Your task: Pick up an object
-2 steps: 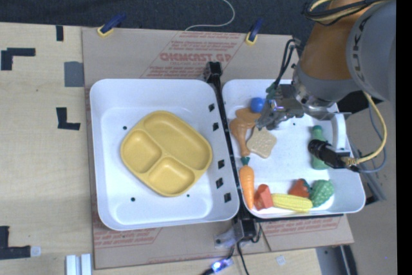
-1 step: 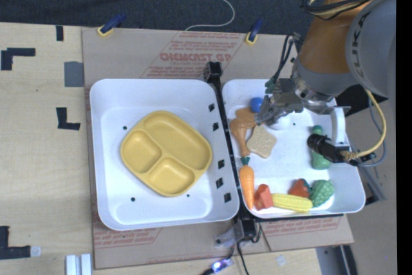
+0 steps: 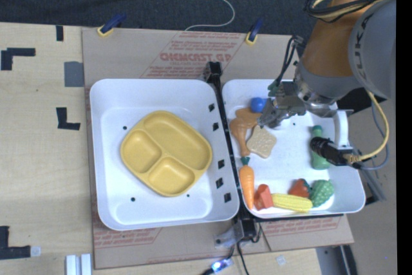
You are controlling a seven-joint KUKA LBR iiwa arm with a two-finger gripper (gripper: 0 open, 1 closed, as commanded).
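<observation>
Two bins on the tabletop (image 3: 38, 138); claw (image 3: 275, 114) is low over the right bin (image 3: 351, 199), at its upper-left area. Can't tell whether it's released or clenched; nothing visibly held.

Step, as I read it: approach/descent onto a target, grasp not yet made.

Candidates relative to claw:
- bread slice (image 3: 262, 142): just below it, closest, likely target
- blue ball (image 3: 257, 104): just to its left
- orange-brown piece (image 3: 241, 125): left and slightly below, touching the bread
- carrot (image 3: 247, 185), corn cob (image 3: 290, 202), red pieces, green broccoli-like piece (image 3: 321, 190): well below, along the bin's near edge

Left bin (image 3: 103, 100) holds a yellow divided plate (image 3: 166, 152), well off to the claw's left.

Next move needs: centre over one item, avoid straddling bread and its neighbour, close, lift straight up. Bread lies flat, so a pinch may slip.
</observation>
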